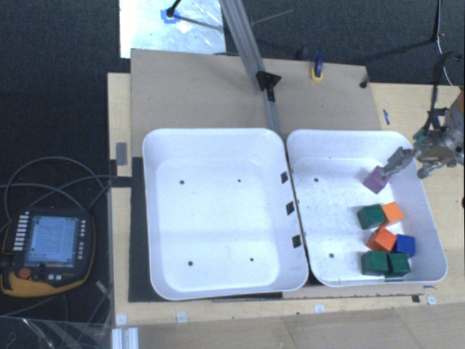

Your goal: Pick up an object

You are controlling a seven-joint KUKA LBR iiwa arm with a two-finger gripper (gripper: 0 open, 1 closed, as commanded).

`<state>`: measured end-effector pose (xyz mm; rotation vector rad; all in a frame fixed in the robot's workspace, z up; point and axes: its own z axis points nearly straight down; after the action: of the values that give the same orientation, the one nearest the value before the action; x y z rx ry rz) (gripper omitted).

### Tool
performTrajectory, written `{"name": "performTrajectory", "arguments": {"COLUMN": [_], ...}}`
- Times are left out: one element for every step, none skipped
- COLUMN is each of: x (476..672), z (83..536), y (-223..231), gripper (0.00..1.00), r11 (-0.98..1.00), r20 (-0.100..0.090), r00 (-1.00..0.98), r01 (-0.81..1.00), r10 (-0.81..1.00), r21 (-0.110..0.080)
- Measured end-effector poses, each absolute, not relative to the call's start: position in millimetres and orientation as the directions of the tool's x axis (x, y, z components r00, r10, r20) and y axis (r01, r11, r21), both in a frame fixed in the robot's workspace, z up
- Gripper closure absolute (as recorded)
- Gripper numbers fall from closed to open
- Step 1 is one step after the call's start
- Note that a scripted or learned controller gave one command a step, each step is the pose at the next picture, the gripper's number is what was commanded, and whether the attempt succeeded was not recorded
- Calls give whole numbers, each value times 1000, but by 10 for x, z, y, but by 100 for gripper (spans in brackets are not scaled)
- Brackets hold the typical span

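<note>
At the right edge of the frame you see the pincer [398,162] reaching into the right bin [320,195], its tip against a small purple block [375,180] in the bin's upper right. You cannot tell whether it grips. Green, orange and blue blocks [385,238] cluster lower right. The purple block looks light, rigid and flat-faced; taking it across two opposite flat sides would likely suit best.
</note>
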<state>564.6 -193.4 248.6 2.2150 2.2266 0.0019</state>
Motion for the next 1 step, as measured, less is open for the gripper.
{"name": "performTrajectory", "arguments": {"x": [5646], "z": [2486], "y": [-1934], "gripper": [0], "r11": [5], "r20": [0], "r00": [-5], "r01": [1000], "r10": [1000], "r21": [2]}}
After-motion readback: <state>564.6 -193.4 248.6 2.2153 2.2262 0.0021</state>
